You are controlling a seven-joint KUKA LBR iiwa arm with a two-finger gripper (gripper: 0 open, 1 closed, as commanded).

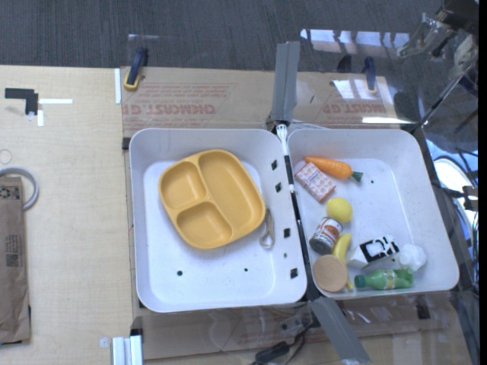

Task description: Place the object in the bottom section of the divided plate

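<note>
Two white bins side by side: left bin [152, 280] holding a yellow divided plate [211, 198], all sections bare. Right bin [426, 204] crowded: carrot [329, 166], pink box [314, 182], lemon [339, 209], can [326, 235], green bottle [384, 280]. Far up at top right, well apart from everything, gripper [449, 10]; grip state impossible to tell.

The robot's gripper [449, 21] at the upper right corner looks like pale grey metal with darker, blackish parts, a slim light-coloured bracket jutting to the left, and thin dark cables trailing down from it.
</note>
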